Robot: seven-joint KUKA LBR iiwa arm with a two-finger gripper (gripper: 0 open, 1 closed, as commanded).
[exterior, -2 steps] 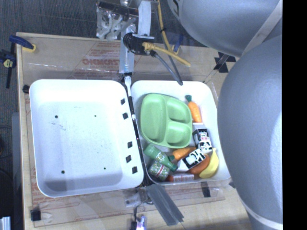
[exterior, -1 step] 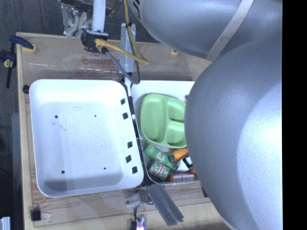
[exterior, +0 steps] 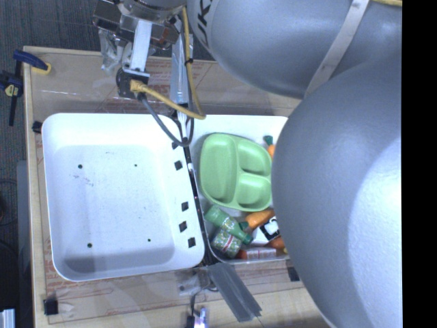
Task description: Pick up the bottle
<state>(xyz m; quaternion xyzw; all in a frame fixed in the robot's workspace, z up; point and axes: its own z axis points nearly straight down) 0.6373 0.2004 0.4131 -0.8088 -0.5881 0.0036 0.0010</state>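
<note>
Bottle [exterior: 229,236], green with a crumpled patterned label, lies on its side at the near end of the right bin [exterior: 235,125], down in the clutter by the dividing wall between the two bins. It touches the lower edge of the green divided plate [exterior: 235,171], which covers most of that bin's visible floor. An orange carrot-like piece [exterior: 258,219] sits just beside the bottle on its right, with a small dark and red item [exterior: 272,229] next to that. My gripper [exterior: 140,43] is well apart from all this: it hangs at the top of the view, over the far edge of the bench [exterior: 68,80], beyond the far rim of the left bin [exterior: 102,197]. Nothing is seen between its fingers; open or closed, cannot tell from this angle, since the wrist hardware and cables cover them. A yellow cable [exterior: 167,101] loops from the wrist down toward the bins' shared wall. My grey arm [exterior: 328,115] blocks the right part of the right bin.
</note>
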